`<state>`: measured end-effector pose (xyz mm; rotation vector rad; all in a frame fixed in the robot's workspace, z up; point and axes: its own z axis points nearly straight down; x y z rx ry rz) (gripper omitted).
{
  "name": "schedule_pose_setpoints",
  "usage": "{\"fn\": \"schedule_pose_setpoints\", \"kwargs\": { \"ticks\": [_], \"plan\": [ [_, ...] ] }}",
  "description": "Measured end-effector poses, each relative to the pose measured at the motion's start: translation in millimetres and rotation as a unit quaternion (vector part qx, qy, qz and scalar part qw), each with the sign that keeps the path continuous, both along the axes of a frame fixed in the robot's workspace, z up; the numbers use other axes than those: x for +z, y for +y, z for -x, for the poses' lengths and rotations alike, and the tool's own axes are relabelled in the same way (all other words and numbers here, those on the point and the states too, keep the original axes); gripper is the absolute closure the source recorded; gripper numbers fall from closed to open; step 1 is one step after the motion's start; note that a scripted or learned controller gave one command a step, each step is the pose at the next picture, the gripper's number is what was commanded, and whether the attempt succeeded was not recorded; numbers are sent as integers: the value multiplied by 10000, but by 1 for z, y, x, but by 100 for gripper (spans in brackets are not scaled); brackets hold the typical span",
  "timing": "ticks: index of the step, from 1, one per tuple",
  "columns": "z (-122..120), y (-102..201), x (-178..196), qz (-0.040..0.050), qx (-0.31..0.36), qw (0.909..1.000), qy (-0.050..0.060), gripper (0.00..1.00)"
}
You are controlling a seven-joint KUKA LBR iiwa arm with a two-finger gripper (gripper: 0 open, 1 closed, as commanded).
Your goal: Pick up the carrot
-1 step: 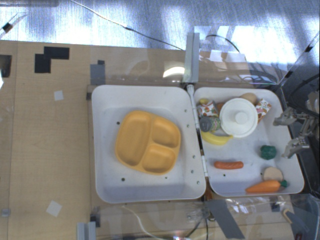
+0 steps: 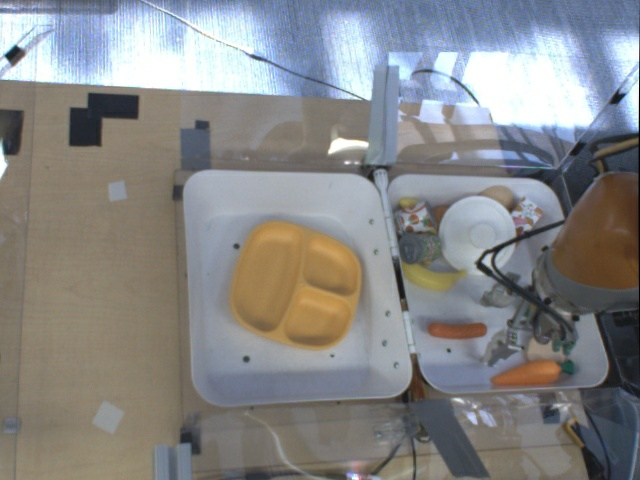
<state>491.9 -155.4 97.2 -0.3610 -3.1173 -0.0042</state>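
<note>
While the gripper hovers just above the carrot, jaws apparently apart and empty, we judge descent and closing come next.

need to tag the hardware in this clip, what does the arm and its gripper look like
The arm enters from the right as a bulky rounded body: a broad orange band over a grey ring. Below it, the gripper is a small silvery metal assembly with two thin fingers. A black cable loops out beside it.
</note>
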Motion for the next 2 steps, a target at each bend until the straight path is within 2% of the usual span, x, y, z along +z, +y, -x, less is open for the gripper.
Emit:
{"fn": "schedule_pose_setpoints", "kwargs": {
  "ticks": [1,2],
  "plan": [
    [2,47,50,15,-974,9952,-58,0],
    [3,27,62,17,-2100,9777,-41,0]
  ]
}}
